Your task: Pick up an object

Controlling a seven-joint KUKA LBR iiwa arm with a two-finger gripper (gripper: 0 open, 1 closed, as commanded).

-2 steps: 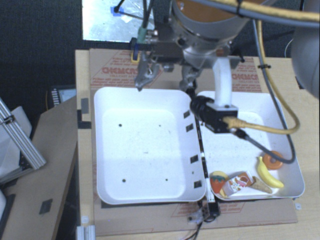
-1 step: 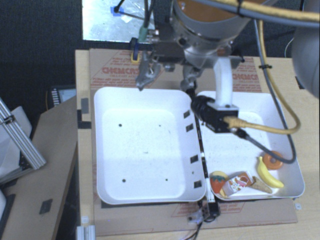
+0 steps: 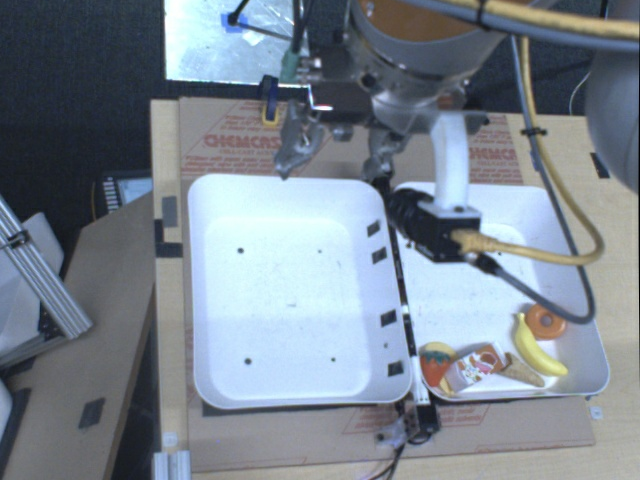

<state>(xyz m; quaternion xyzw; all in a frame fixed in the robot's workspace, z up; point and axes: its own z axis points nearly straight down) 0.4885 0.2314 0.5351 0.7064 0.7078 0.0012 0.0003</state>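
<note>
Up at the far edge of the left bin [image 3: 215, 268], my gripper [image 3: 335, 158] hangs with both fingers spread wide, holding nothing. Right bin [image 3: 570, 248], near corner: one red-and-white packet [image 3: 473, 366], one cone [image 3: 523, 372], one banana [image 3: 537, 345], two orange fruits [image 3: 545, 321].

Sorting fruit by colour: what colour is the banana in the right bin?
Yellow; the banana shows in the camera view, near the right bin's front corner.

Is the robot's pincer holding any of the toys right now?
No. The pincer hangs open above the bins' far edge with nothing between its fingers. The banana lies with the other toys in the right bin.
</note>
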